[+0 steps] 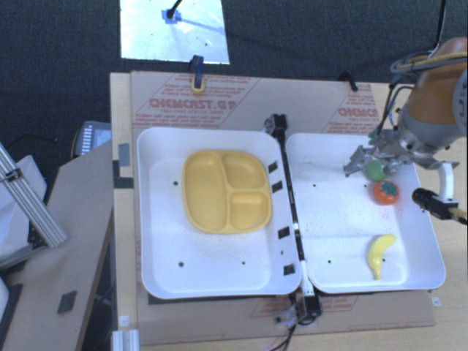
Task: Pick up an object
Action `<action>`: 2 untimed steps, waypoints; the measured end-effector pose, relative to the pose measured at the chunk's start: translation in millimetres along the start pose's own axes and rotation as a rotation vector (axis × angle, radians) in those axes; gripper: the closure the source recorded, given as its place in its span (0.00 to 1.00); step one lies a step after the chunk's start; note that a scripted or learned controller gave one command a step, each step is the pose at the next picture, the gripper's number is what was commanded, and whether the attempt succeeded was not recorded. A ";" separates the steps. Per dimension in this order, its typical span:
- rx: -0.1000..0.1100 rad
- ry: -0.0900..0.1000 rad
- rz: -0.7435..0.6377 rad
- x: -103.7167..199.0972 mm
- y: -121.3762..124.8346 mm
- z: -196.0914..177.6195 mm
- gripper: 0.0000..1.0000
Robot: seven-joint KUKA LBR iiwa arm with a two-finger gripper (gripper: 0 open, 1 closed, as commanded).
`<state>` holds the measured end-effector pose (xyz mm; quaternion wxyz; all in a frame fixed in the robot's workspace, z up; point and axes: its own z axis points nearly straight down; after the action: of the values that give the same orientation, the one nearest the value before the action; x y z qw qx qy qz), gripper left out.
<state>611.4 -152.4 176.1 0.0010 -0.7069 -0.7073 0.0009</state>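
1. Camera view, the count: two shallow white bins sit side by side on the bench, the left bin (157,196) and the right bin (329,218).
2. The left bin holds one thing, a yellow divided plate (225,191) with three compartments, lying flat near the bin's middle.
3. The right bin holds three small things: one green object (375,170), one orange-red tomato (385,192) with a green top, and one yellow banana (379,253).
4. The arm (437,93) reaches in from the right, its orange band showing above the grey wrist, and bends down over the far right part of the right bin.
5. The gripper (371,163) sits low at the green object, its metal fingers (356,161) angled toward the left of the frame (whether they are spread or closed cannot be told, and the green object is partly hidden by them).
6. The green object lies in the far right part of the right bin, just beside the tomato, which is a little nearer the camera.
7. The green object looks rounded, so no long axis can be read.
8. The banana lies well apart from those two, near the bin's front right corner, its long axis running from front-left to back-right, curved.
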 end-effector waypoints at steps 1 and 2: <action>-0.001 0.000 0.000 2.8 -2.6 42.3 0.00; -0.008 -0.002 0.000 2.0 -0.7 28.7 1.00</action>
<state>610.6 -150.4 147.4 -0.0025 -0.7071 -0.7071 -0.0010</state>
